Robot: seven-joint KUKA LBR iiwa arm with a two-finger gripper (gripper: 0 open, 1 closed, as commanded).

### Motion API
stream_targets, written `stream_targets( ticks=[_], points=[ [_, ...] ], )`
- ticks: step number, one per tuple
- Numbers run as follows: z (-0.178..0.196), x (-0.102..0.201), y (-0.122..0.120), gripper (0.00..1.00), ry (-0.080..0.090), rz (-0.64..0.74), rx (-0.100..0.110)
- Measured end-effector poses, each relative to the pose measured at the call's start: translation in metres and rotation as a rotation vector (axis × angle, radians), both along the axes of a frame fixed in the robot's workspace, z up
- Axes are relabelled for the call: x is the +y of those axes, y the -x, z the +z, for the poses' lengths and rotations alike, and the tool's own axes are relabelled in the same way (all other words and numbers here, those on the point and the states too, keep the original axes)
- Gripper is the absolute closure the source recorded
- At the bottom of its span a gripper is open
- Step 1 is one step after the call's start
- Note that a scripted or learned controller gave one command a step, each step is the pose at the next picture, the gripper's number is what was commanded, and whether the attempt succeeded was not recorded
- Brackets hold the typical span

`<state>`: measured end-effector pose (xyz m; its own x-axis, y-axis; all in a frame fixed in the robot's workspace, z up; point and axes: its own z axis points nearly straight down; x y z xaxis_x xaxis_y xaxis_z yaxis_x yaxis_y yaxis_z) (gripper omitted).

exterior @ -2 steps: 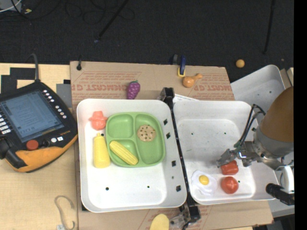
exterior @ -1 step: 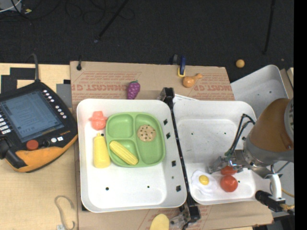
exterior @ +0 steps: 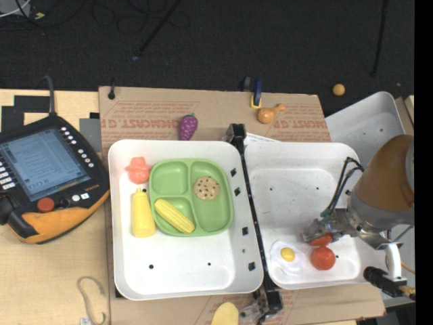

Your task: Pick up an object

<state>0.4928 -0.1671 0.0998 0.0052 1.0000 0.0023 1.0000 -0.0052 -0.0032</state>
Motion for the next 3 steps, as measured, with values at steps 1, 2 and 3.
stream_targets(
  ticks=[1,2,3],
  points=[
    [0.044,0.006,-0.002,1.0,0.002,0.005,-0.005],
    [0.091,0.014,0.0,1.0,0.002,0.006,-0.005],
    [0.13,0.013,-0.001,1.0,0.003,0.006,-0.005]
  ],
)
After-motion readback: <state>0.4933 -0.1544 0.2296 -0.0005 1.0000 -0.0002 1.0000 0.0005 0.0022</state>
